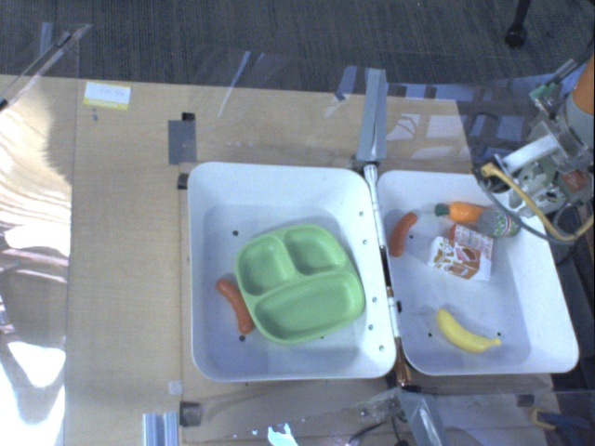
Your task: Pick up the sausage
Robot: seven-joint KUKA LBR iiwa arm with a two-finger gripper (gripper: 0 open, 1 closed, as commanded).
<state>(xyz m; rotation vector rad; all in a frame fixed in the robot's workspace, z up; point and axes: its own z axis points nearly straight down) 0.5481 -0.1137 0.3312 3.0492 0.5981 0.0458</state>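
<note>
One reddish-orange sausage (234, 305) lies in the left bin (279, 179), against the left edge of the green divided plate (299, 283). A second sausage (402, 233) lies in the right bin (548, 342) near its left wall, slanting. My gripper (547, 179) hangs over the right bin's far right corner, well away from both sausages, with cables around it. Nothing shows held in it.
In the right bin lie a carrot (463, 213), a grey-green object (502, 224) just right of it, a printed snack packet (462, 254) and a yellow banana (468, 332). A metal divider (374, 124) stands between the bins.
</note>
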